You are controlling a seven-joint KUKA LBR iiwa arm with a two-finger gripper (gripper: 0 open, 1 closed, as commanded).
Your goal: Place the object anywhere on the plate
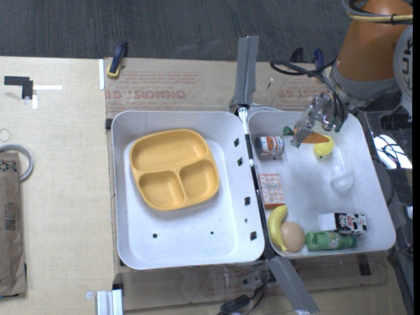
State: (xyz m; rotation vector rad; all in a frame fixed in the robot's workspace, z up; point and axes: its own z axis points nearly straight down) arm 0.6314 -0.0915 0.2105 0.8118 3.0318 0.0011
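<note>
The pincer hangs over the far part of the right bin; whether it is spread or pressed together cannot be told from this view, and nothing is clearly seen pinched in it. Just below it lies a small orange piece, touching or just beside a yellow lemon-like fruit. To the pincer's left, near the wall between the bins, a small can lies on its side. Nearer the camera from the pincer sit a small red-and-white packet, then a banana curving against a brown egg-shaped thing. Beside those lies a green bottle on its side, with a black-and-white carton just above it. Well to the pincer's left, the left bin holds a yellow plate with three compartments, nothing on it. Both bins rest on the worktop.
</note>
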